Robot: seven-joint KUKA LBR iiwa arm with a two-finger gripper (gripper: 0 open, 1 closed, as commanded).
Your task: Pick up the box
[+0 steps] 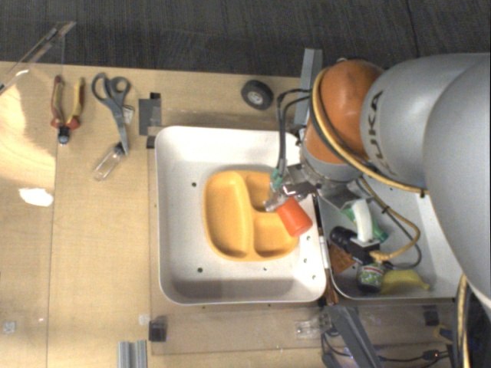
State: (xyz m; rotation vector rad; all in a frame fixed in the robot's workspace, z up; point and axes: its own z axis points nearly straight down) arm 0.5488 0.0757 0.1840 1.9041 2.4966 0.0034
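**Tool above the yellow box**

You see the tool (278, 192) at the right edge of the yellow box (244, 215) in the left bin (178, 205). Whether it grips, you cannot tell. The arm (414, 121) reads "KUKA".

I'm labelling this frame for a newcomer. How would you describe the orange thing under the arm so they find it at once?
Start at the left white bin, which holds a big yellow tray. At the tray's right edge, just below the gripper, sits a small orange-red cylinder. It is darker and redder than the tray and much smaller.
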